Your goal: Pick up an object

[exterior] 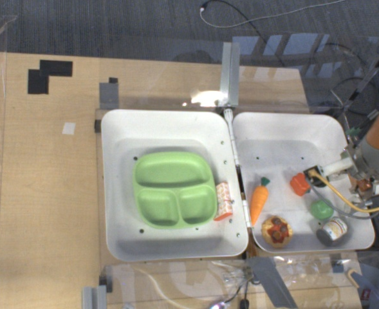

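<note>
**Reader:** Fig. 1, overhead view. Where are you, and what are you holding?

**Arm:** My gripper (360, 172) hangs low over the right-hand side of the right bin (286, 131), with the orange band of my wrist above it. My own wrist blocks the camera's line to it, so I cannot tell how wide it is open or whether anything is in it.

**Reader:** Which object does the task mean?

**Arm:** Any one will do. I judge the nearest candidate to be the orange-red piece (299, 184), which lies on the bin floor just beside my tooling. The green ball (321, 209) sits near it, toward the front wall, and the small tin (332, 230) rests in the front right corner.

**Reader:** Why work on that side of the bin?

**Arm:** I reach in from the right, so these three need the shortest reach. The carrot (259, 200) and the round pastry toy (276, 230) lie further in, near the dividing wall.

**Reader:** And the left bin?

**Arm:** The left bin (121, 147) holds a green divided plate (174, 188) and a wrapped item (223, 201) that touches the plate's right rim. Both are well apart from me.

**Reader:** What are the risks?

**Arm:** The three near objects are crowded together and close to the walls. I think a descent could nudge one aside, and the ball is likely to roll.
</note>
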`<state>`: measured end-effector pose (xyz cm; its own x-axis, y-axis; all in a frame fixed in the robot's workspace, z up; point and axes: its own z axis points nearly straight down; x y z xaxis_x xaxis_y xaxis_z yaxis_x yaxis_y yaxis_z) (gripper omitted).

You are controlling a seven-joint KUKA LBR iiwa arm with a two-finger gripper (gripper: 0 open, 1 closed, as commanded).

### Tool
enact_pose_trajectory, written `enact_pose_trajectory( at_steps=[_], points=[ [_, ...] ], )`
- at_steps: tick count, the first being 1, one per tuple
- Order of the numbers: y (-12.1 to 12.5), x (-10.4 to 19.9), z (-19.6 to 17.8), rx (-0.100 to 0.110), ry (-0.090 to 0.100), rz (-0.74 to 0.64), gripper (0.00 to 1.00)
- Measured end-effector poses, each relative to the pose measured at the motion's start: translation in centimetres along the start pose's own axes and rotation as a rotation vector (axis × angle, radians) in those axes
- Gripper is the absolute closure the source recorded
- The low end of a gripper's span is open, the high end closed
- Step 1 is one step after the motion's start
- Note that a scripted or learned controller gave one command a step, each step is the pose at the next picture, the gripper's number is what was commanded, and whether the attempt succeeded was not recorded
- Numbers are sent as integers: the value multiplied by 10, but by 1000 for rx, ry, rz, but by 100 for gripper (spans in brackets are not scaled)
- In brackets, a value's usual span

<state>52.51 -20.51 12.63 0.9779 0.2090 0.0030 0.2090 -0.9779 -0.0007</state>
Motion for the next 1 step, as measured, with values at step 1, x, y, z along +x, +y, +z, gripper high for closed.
enact_pose_trajectory(
  at_steps=[1],
  points=[
    [-24, 96, 39, -3, 4, -324, 0]
  ],
)
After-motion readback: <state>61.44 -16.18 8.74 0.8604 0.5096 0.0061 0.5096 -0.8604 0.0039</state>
